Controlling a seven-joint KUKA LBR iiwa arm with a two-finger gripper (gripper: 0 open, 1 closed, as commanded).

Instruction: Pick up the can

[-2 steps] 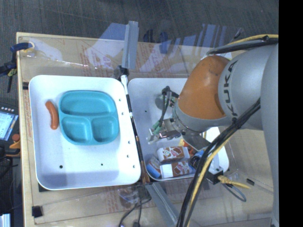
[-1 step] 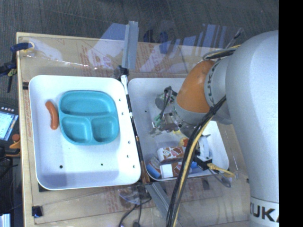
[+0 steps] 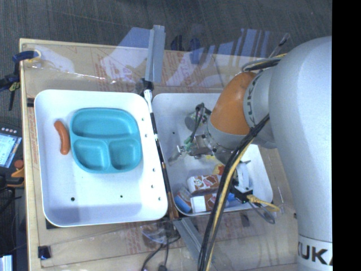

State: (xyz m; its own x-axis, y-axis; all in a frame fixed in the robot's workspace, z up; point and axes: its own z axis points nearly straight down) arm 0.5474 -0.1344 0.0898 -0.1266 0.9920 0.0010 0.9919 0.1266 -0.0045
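While the gripper (image 3: 189, 145) hangs low in the right bin (image 3: 169, 109), its opening and contents cannot be told. Judged the reach step: the can (image 3: 204, 184), seemingly lying near the bin's front, still needs closing on.

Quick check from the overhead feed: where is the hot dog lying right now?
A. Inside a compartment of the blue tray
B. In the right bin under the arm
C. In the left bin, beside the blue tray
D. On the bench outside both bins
C: the hot dog lies on the left bin floor, just off the left edge of the blue tray.
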